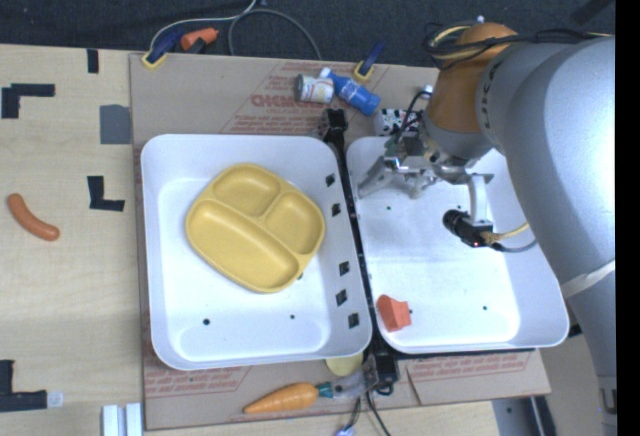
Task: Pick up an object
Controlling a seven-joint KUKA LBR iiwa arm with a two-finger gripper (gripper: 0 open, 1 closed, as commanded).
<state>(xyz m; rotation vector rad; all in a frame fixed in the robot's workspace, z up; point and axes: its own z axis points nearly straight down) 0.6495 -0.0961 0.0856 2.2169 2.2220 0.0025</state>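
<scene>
The small orange block (394,313) lies in the right bin (500,324), near the bin's front left corner, close to the wall between the two bins. It is the only loose thing in that bin, so it looks like the thing to pick. It is short and chunky. Its longer side seems to run from the upper left to the lower right, but it is too small to be sure.

The end effector (405,167) sits low at the back of the same bin, well apart from the block. Nothing is between its tips, and whether it is released or clenched is hard to tell. So the pick is not done yet. The arm must reach the block, close on it and lift.

The yellow plate (256,226) lies in the left bin (165,254).
</scene>
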